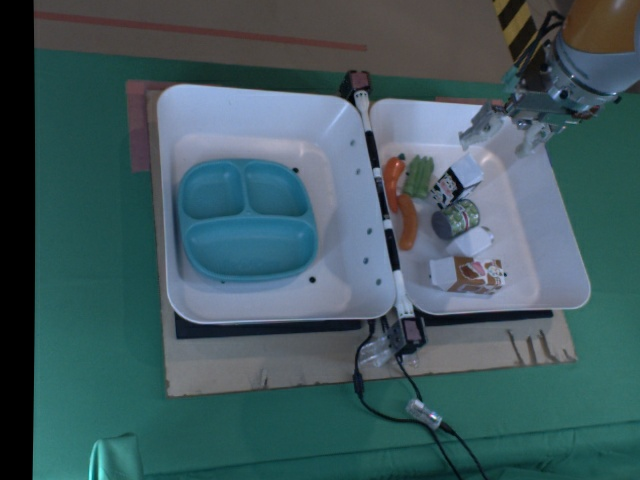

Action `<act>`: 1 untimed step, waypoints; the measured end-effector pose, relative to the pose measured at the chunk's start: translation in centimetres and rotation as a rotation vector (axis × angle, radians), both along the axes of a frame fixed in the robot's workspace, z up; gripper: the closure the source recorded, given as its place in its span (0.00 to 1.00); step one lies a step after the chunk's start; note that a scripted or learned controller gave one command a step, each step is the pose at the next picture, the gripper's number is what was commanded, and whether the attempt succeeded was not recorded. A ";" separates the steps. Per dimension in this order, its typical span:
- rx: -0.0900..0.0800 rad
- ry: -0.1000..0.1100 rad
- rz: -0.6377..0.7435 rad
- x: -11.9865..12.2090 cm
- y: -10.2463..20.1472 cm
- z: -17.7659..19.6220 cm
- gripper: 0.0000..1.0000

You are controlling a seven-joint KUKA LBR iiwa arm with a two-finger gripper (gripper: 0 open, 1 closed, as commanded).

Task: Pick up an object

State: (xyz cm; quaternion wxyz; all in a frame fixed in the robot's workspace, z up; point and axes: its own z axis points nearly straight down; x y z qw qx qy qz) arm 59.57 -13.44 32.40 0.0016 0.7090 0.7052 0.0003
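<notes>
Cartons, a can (457, 218), green beans (419, 174) and sausages (400, 200) lie together in the right bin (560, 258). The gripper (503, 138) hovers above its far right corner, fingers spread, holding nothing, just over the small carton (459, 180). A blue sectioned plate (246, 220) sits in the left bin (200, 108).

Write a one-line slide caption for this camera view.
Gripper poised open above the right bin of small grocery items; a blue divided plate sits in the left bin.
</notes>
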 end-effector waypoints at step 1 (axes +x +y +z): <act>-0.002 0.000 -0.001 -2.8 -3.0 -7.8 0.00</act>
